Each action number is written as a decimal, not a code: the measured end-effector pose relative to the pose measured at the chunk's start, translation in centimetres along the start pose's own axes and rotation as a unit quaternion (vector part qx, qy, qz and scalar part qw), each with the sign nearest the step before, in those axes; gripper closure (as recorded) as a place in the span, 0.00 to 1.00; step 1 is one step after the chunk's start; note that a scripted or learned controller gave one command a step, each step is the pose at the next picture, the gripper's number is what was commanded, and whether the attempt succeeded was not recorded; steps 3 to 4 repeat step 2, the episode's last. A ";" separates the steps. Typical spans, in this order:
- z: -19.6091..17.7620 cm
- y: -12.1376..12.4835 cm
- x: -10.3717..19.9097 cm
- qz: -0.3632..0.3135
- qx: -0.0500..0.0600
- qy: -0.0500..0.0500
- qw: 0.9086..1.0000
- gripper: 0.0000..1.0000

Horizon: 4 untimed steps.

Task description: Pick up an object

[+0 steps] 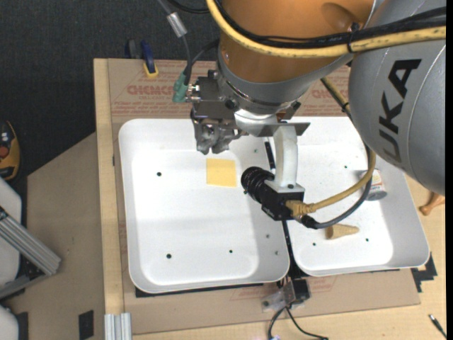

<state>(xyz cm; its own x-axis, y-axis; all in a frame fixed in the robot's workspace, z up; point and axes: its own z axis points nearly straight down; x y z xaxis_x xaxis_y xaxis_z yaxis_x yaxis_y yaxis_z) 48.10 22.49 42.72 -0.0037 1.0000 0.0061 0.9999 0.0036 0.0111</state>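
A flat yellow square piece (221, 173) lies in the left bin (148, 211), near its far right part. My gripper (214, 139) hangs just above and behind it, over the left bin's far edge. Its dark metal body hides the fingertips. A tan cone-shaped object (343, 232) lies in the right bin (382, 253) near the front. Another small object (374, 185) shows at the right bin's right side, partly behind a yellow cable.
The arm's orange band and grey body (297, 27) cover the upper right. A black connector with a yellow cable (276, 198) hangs over the seam between the bins. The bins rest on a cardboard sheet (106, 119). Small black dots mark the left bin's floor.
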 end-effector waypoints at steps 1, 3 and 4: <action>12.7 0.2 -0.2 0.003 0.012 -0.006 1.000 1.00; -4.2 0.5 0.0 0.001 -0.004 0.002 1.000 1.00; -4.2 0.5 0.0 0.001 -0.004 0.002 1.000 1.00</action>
